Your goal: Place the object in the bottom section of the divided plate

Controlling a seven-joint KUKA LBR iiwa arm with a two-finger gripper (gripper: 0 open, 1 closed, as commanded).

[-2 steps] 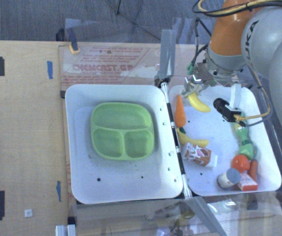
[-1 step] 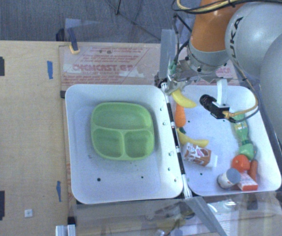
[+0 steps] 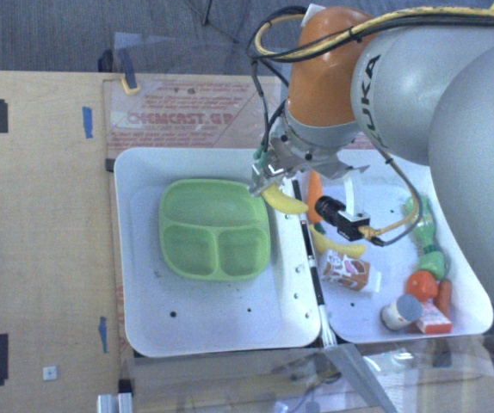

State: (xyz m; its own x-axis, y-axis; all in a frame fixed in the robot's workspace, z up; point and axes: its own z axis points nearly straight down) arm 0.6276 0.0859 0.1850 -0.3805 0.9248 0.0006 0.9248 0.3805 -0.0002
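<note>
A green divided plate (image 3: 215, 229) lies in the left white bin (image 3: 144, 299); it has one wide section on the far side and two smaller ones on the near side. My gripper (image 3: 262, 179) hangs at the plate's right rim, near the wall between the two bins. A small yellow banana (image 3: 285, 201) sticks out from between its fingers toward the right, so the gripper looks shut on the banana's end. The banana hovers over the divider, just off the plate. All the plate's sections are bare.
The right bin (image 3: 471, 308) holds a second banana (image 3: 340, 246), an orange carrot (image 3: 314, 188), a brown and white packet (image 3: 348, 273), green vegetables (image 3: 425, 231), a red tomato (image 3: 421, 284), a small can (image 3: 395, 315) and a red box (image 3: 437, 321). The arm covers that bin's far part.
</note>
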